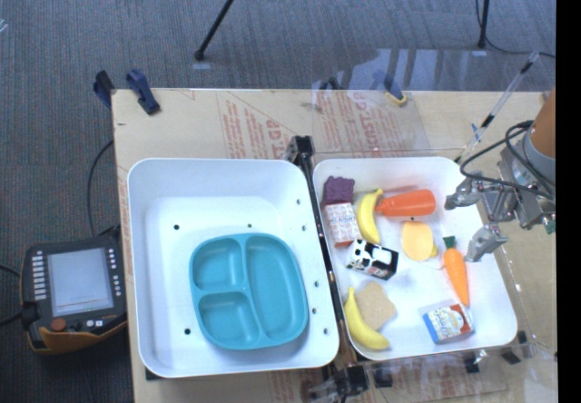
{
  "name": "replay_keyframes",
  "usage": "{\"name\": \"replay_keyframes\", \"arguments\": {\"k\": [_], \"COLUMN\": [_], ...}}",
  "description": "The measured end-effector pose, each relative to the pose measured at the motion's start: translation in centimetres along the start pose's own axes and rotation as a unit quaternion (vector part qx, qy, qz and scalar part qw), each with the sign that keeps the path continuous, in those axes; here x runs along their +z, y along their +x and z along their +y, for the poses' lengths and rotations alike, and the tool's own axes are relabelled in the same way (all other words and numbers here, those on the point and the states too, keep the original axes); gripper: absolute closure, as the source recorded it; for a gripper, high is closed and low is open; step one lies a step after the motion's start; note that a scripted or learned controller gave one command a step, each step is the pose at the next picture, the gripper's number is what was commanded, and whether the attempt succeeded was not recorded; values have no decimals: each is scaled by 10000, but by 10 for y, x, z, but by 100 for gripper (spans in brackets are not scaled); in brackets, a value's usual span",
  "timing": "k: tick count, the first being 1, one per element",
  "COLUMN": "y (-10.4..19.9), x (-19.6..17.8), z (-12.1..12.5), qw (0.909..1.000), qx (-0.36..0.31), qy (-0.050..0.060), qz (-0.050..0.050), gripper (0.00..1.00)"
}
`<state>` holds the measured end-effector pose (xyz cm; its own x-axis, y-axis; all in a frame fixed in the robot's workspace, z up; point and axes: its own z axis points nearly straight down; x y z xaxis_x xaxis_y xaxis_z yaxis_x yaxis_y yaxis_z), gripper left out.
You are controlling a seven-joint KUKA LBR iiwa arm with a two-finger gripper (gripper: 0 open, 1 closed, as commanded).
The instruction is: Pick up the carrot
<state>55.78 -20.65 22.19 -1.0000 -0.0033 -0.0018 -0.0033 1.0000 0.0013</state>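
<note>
Your carrot (457,275) is a smooth, tapered orange cone with a small green cap, lying in the right bin (413,165) toward its 3 o'clock side, cap toward 12 and tip toward 6. The gripper (474,221) hangs over that bin's right rim, just up and to the 1 o'clock of the carrot's cap; its two grey metal fingers (483,242) stand spread apart with nothing between them, so it is released and apart from the carrot. The arm behind it is cut off by the frame at 3 o'clock, so you see little more than the wrist and some cabling. At the carrot's 9 o'clock lies a flat, pale yellow rounded piece (418,241), and at 11 o'clock a glossy orange-red stubby shape (407,203) whose identity is hard to make out. A curved yellow banana (367,216) lies beside it, and a second banana (361,320) at the bin's 7 o'clock is partly covered by a tan bread slice (375,304). A small printed carton (447,322) lies at the carrot's 6 o'clock; its label is too small to read. The left bin (154,183) holds a matte teal divided plate (204,256) with three compartments.
</note>
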Motion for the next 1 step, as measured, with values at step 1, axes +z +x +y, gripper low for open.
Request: {"name": "replay_keyframes", "arguments": {"k": [1], "y": [-7], "x": [122], "z": [15], "qw": [9953], "qx": [969], "qy": [-17], "qz": [59], "gripper": [0]}}
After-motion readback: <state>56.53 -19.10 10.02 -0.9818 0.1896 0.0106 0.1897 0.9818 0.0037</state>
